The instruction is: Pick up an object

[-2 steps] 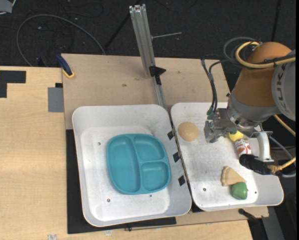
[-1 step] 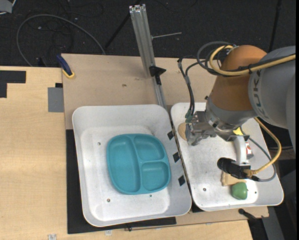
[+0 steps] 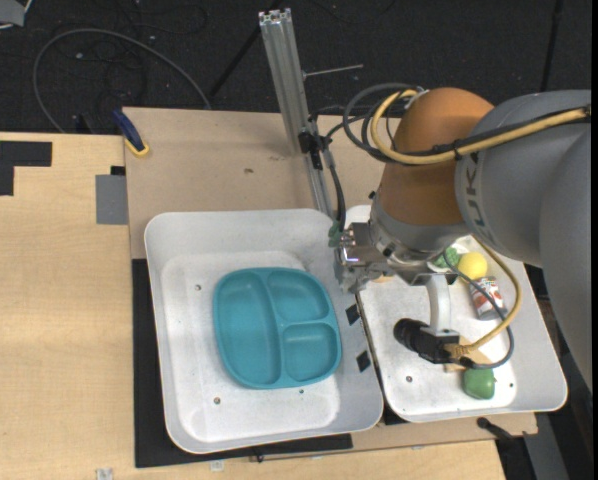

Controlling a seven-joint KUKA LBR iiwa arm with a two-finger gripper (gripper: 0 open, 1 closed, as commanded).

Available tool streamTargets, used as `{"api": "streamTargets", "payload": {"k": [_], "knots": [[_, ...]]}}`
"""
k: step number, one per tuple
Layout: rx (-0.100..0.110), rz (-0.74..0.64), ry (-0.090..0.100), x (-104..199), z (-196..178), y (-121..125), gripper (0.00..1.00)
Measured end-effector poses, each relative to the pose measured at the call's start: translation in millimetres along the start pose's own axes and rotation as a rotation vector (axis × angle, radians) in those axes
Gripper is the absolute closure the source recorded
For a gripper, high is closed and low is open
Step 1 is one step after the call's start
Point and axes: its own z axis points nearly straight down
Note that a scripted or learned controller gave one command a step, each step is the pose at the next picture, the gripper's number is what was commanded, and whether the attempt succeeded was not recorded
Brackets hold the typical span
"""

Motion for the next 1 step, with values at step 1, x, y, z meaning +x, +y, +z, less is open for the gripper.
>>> {"api": "streamTargets", "payload": {"k": [1], "knots": [[0.001,0.000,0.000,55.1,-11.2,-1.3,1.00]]}}
